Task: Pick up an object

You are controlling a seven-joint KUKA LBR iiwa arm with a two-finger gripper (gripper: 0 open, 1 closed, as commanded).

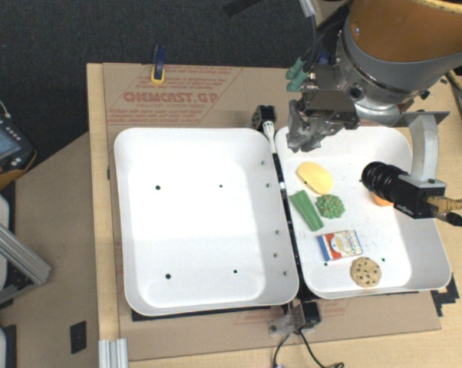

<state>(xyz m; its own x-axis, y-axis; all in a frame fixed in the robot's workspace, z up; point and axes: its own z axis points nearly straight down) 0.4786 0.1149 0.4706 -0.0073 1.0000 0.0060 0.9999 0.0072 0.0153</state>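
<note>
My gripper point(301, 138) hangs over the back left corner of the right bin point(423, 263), its dark fingers pointing down, with nothing visible between them. Just in front of it lies a yellow lemon-shaped object point(315, 177). Nearer the front are a green stick point(306, 209), a green broccoli-like piece point(330, 205), a small red, white and blue card point(339, 244) and a brown cookie point(364, 271). An orange object point(381, 199) is mostly hidden behind a black cylinder point(392, 184) on the arm.
The left bin point(131, 205) stands beside the right one, sharing a black-edged divide point(281, 198). Both rest on a cardboard sheet point(177, 90) with a blue and yellow clamp point(159, 67) at the back. The arm's bulk covers the right bin's back right.
</note>
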